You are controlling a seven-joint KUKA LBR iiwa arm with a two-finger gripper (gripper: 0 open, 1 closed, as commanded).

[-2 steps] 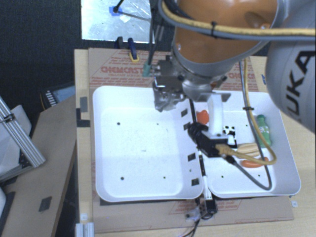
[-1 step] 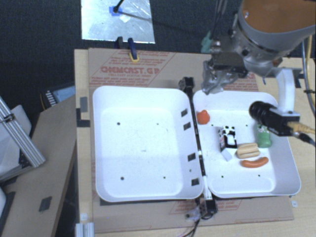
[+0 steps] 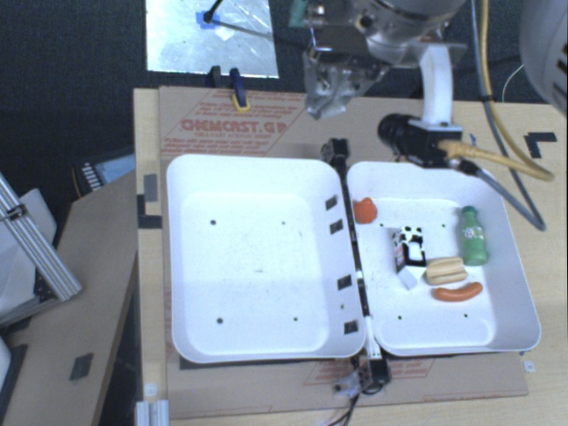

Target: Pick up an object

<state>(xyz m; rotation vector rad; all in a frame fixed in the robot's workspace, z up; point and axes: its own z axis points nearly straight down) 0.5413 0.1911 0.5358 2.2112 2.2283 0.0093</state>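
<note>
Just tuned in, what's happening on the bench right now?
The arm's hand hangs high above the back edge of the bench, over the cardboard behind the two bins, with nothing seen in it. All the items lie in the right bin: a green bottle, a hot dog bun, a sausage, a small orange piece and a black-and-white box. No pick has happened yet.

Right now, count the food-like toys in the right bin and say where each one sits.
3: an orange piece near the bin's upper left corner, a bun right of centre, and a sausage just below the bun.
</note>
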